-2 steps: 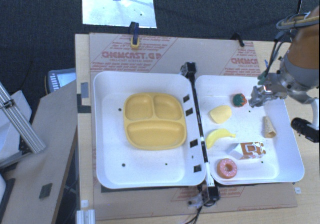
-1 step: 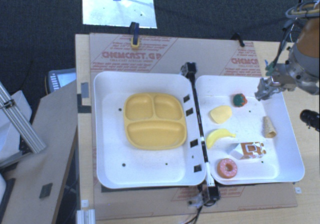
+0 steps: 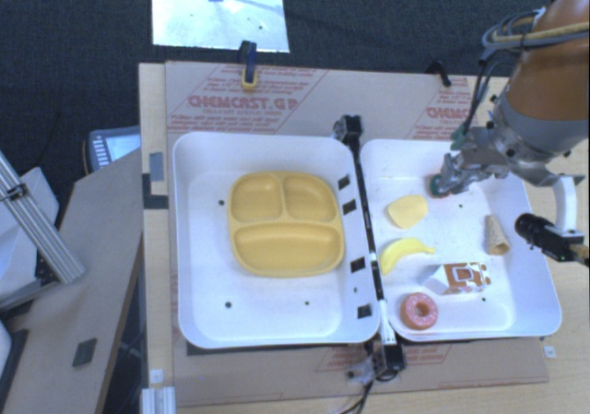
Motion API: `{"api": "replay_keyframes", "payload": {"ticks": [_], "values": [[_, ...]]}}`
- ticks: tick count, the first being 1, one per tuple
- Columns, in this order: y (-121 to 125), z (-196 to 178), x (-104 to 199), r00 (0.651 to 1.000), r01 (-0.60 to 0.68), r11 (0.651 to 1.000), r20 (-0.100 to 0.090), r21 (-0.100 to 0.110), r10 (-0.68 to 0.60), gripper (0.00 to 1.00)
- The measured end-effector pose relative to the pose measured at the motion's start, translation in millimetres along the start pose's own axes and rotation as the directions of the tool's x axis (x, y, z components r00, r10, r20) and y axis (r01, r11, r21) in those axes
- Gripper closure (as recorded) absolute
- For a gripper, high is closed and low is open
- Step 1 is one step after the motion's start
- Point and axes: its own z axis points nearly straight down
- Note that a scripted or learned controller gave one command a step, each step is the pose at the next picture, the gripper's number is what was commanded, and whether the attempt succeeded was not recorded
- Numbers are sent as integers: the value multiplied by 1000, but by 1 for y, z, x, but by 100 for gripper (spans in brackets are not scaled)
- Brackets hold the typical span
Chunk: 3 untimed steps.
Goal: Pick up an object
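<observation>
The right bin [image 3: 530, 311] holds a pale yellow chip-shaped piece [image 3: 407, 211], a yellow banana [image 3: 403, 253], a pink donut [image 3: 419, 311], an orange and white carton [image 3: 464, 277] and a tan cone [image 3: 497, 234]. My gripper [image 3: 443, 184] hangs low over the far part of this bin, just right of and behind the chip-shaped piece. Nothing shows between its fingertips. The arm's grey body and orange band [image 3: 551, 80] rise to the upper right.
The left bin [image 3: 198, 311] holds a yellow divided tray [image 3: 282, 223]. A black divider with clips [image 3: 362, 228] runs between the two bins. A black bracket [image 3: 544, 235] sticks in over the right bin's right rim.
</observation>
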Motion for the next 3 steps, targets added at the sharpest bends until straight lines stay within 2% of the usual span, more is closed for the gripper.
{"api": "replay_keyframes", "payload": {"ticks": [1, 2, 3], "values": [[-2, 7, 47, 1000, 0, 1000, 0, 0, 0, 100], [-21, 29, 102, 1000, 1, 1000, -1, 1, -1, 100], [-28, 58, 150, 1000, 0, 1000, -1, 3, 0, 100]]}}
